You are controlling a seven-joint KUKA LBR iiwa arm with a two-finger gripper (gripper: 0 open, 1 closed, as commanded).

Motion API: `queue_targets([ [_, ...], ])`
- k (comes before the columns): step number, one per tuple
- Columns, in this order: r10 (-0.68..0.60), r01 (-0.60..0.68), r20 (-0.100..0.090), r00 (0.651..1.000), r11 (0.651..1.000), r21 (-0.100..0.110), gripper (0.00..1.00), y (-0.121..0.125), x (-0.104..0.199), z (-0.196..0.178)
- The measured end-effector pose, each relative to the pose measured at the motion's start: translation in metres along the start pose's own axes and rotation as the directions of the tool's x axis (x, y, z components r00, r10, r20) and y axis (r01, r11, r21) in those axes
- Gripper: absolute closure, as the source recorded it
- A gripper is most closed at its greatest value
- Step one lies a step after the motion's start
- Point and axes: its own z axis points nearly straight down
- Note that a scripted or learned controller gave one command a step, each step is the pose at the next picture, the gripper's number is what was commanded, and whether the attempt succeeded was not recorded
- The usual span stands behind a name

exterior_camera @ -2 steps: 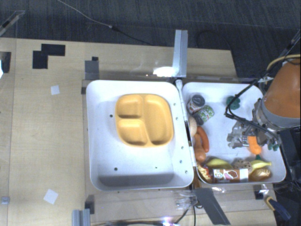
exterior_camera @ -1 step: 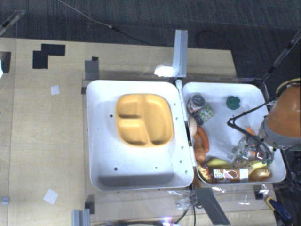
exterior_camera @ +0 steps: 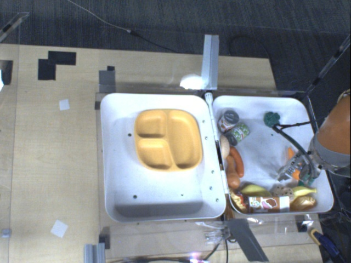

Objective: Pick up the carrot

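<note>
Packaged items and bananas (exterior_camera: 300, 192) are crowded just below the end effector (exterior_camera: 293, 169); its state cannot be told. Orange carrot (exterior_camera: 291, 153) is seen touching it. Neighbouring clutter could be grabbed instead.

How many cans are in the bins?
2, both in the right bin: a grey-topped can near its far left corner, and a green can lying right beside it. Others may hide under the food pile.
</note>
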Motion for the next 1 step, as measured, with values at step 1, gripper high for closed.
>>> queue_targets([
  [1,0.427,-0.427,-0.001,0.904,0.904,0.000,1.00,0.0182,0.0281,-0.0844],
])
